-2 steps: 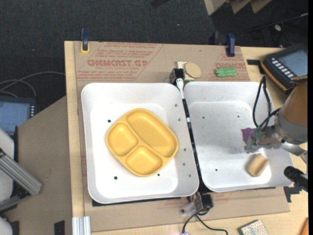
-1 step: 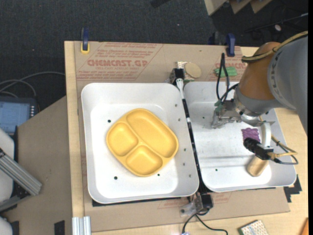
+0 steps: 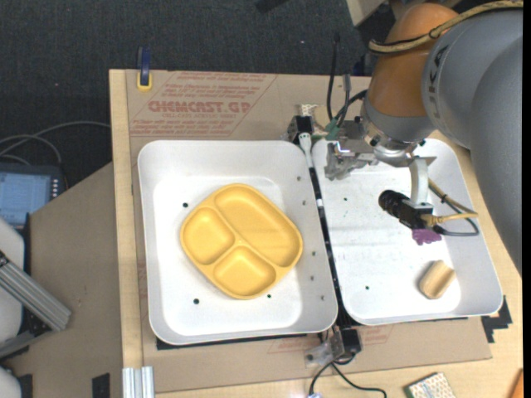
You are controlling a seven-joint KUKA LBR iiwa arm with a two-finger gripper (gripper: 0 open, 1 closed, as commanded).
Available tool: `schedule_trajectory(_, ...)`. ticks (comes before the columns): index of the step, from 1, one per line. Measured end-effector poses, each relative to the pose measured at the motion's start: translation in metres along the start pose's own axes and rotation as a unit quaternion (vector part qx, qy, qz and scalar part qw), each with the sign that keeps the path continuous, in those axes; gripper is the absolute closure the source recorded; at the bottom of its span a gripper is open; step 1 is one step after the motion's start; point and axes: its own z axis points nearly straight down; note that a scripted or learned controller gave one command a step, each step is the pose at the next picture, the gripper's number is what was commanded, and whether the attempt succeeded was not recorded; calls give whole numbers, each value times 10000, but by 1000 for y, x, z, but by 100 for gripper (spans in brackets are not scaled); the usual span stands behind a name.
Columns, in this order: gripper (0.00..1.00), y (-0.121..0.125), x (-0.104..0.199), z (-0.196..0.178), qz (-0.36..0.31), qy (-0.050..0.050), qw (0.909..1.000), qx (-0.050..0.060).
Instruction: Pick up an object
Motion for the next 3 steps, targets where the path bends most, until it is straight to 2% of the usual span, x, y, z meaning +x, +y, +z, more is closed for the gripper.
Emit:
schedule_trajectory(1,100,-14,-16,-39,52,-15,10000,32)
schedule_trajectory(2,100,-19,-48,-52,60,-20,10000,35)
schedule_trajectory(3,100,-51,-76,-60,67,-7,9999,74)
